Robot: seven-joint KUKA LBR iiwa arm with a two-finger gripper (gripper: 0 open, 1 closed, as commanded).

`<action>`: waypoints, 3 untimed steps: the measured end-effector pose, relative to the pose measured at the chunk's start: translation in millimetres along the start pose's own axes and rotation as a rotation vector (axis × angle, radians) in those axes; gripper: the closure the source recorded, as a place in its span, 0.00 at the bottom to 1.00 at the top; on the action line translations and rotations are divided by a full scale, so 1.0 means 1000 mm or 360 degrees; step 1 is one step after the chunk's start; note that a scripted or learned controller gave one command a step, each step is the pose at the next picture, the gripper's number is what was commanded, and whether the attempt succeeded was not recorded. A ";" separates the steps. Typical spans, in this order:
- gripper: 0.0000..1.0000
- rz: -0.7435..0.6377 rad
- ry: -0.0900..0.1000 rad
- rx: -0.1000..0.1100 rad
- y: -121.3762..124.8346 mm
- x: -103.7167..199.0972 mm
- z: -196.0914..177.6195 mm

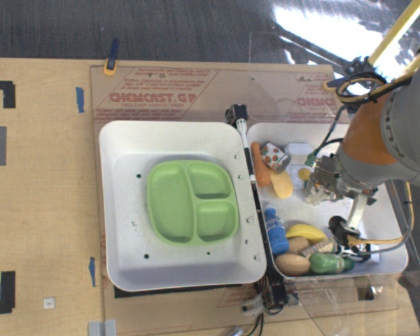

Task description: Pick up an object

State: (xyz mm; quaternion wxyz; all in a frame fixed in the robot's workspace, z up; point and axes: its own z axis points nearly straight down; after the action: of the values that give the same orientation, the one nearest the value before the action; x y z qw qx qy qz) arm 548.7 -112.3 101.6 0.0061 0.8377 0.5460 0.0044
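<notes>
Tan bench, dark carpeted floor

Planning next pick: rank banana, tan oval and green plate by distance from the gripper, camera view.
1. Banana: right bin, just below the gripper in the view.
2. Tan oval: right bin, further down, by the front wall.
3. Green plate: left bin, across the divide.
</notes>
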 end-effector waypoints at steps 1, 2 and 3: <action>1.00 -0.0071 0.0010 0.0019 0.002 0.102 -0.086; 1.00 0.0448 -0.0008 0.0039 -0.034 0.069 -0.098; 1.00 0.1094 -0.0014 0.0027 -0.030 0.052 -0.090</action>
State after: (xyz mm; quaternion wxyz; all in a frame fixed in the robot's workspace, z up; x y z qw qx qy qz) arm 541.5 -52.0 191.2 -0.0005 0.9727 0.2319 -0.0019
